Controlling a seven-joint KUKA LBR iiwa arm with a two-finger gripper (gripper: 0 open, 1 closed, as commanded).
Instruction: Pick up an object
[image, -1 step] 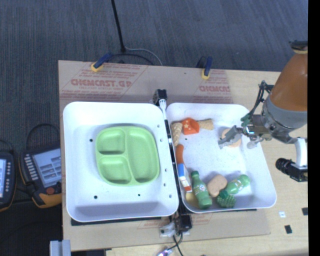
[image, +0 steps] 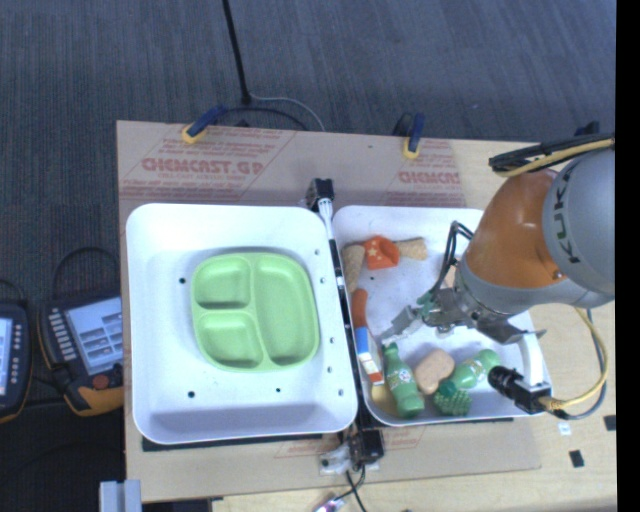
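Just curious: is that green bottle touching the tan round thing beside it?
Touching. The camera view shows the green bottle lying directly against the tan piece.

A green tray (image: 255, 310) with 3 compartments lies in the left white bin (image: 160, 240). 2 clamps (image: 204, 124) grip the table (image: 150, 160) at its upper edge. A handheld controller (image: 85, 345) sits at far left.

One fixed camera looks down at a slant on both bins (image: 240, 400), arm (image: 540, 240) entering from right.
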